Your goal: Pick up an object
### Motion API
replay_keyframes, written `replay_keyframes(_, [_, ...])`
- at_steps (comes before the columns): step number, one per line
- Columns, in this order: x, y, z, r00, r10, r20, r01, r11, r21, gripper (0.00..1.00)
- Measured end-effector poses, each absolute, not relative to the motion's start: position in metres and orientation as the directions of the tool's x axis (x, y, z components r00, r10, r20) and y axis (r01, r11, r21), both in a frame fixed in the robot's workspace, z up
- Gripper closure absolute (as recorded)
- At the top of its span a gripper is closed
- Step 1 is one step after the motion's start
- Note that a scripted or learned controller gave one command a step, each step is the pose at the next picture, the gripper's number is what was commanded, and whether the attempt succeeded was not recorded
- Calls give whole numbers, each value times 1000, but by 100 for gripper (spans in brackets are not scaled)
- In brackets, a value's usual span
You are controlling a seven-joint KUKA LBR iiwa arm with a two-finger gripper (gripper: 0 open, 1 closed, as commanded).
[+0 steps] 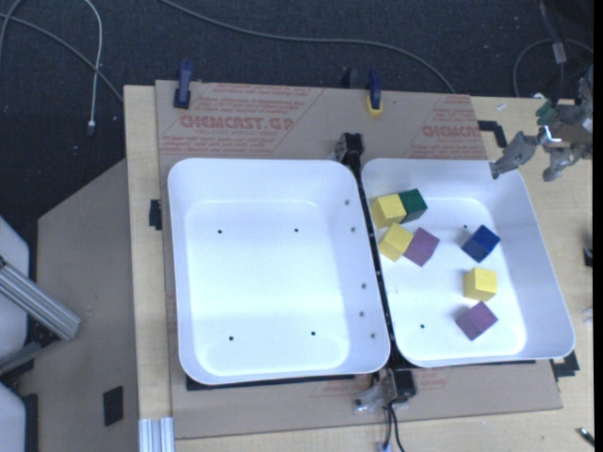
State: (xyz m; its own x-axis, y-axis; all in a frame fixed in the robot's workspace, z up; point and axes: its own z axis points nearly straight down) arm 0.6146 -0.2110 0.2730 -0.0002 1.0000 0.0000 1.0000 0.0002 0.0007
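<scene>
The claw (532,154) hangs at the far right corner of the right bin (556,320), its two fingers spread apart with nothing between them, though at this distance their exact gap is hard to judge. The candidates all lie in that bin: a yellow cube (388,208) touching a green cube (413,202), a second yellow cube (397,242) pressed against a purple cube (421,247), and, well apart from those, a blue cube (481,243), a third yellow cube (480,282) and another purple cube (477,319). The risk is descending on the crowded group, where a finger would likely land on a neighbour and shove both aside; the isolated blue cube looks safer. The left bin (188,281) holds no cubes.
</scene>
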Motion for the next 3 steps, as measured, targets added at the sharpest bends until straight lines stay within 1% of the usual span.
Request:
replay_keyframes(1, [635,-217,105,0,1000,3,1000,0,-11,0])
replay_keyframes(2, [610,-205,87,0,1000,1,1000,0,-2,0])
replay_keyframes(3, [571,-191,88,0,1000,0,1000,0,0,0])
